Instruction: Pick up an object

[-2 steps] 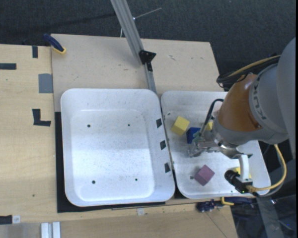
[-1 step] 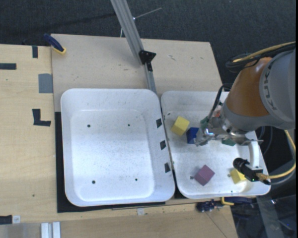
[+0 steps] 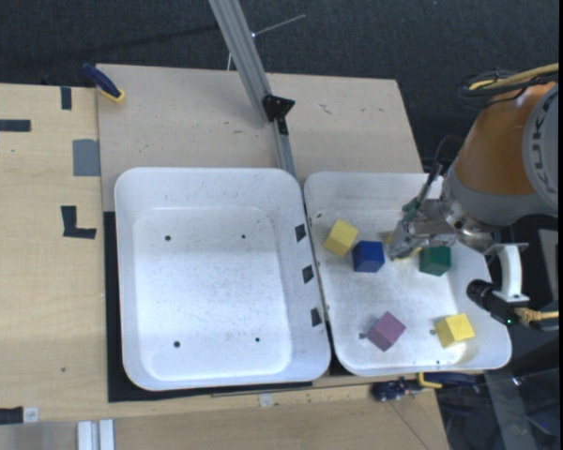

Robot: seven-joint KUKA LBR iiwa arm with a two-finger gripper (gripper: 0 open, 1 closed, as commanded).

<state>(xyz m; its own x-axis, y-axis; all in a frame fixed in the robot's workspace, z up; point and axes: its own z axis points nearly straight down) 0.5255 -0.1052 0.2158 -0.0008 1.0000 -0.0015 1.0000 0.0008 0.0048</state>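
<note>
The left bin [image 3: 141,209] sits well left of the fingers [image 3: 401,244], which hover low in the right bin [image 3: 342,184] between the blue cube [image 3: 368,256] and green cube [image 3: 435,260]. I cannot tell how far they are parted, and nothing shows between them, so the pick looks not yet done.

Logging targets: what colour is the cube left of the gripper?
Blue cube, seen in the camera view.

Five small blocks [image 3: 368,256] scattered loose on the right bin's floor [image 3: 413,326]
</note>
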